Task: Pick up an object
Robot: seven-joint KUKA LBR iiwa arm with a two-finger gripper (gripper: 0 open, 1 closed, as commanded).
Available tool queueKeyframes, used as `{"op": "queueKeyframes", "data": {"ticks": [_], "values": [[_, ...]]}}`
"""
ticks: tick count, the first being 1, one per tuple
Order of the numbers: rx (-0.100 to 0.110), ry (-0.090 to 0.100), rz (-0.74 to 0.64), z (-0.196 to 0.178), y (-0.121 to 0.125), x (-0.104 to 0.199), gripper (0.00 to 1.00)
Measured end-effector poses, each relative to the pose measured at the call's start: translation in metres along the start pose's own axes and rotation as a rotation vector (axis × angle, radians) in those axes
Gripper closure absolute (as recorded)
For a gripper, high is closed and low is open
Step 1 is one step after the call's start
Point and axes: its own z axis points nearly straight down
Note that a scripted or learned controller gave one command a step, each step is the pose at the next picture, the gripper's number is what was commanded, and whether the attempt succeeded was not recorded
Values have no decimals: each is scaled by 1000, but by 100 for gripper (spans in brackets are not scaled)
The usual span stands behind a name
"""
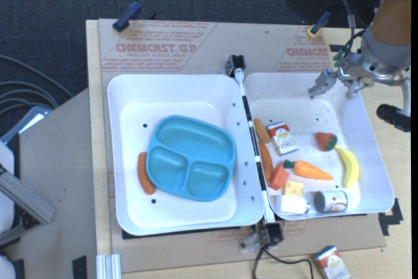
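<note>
The tool (336, 83) is hanging open and empty over the right bin's (369, 140) far edge. The carrot (313, 170), probably light, stiff, slippery plastic, is lying mid-bin; gripping across its thick end looks safest.

Tray (191, 157) in left bin (121, 140) (sausage (146, 173) beside); banana (349, 165) right.
</note>
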Motion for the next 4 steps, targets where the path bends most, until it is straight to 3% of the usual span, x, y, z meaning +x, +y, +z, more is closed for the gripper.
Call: {"op": "queueKeyframes", "data": {"ticks": [1,2,3,4], "values": [[1,1,-1,107,10,30,0],[1,1,0,107,-45,72,0],[0,1,1,97,-45,71,100],[0,1,1,97,-45,71,0]]}}
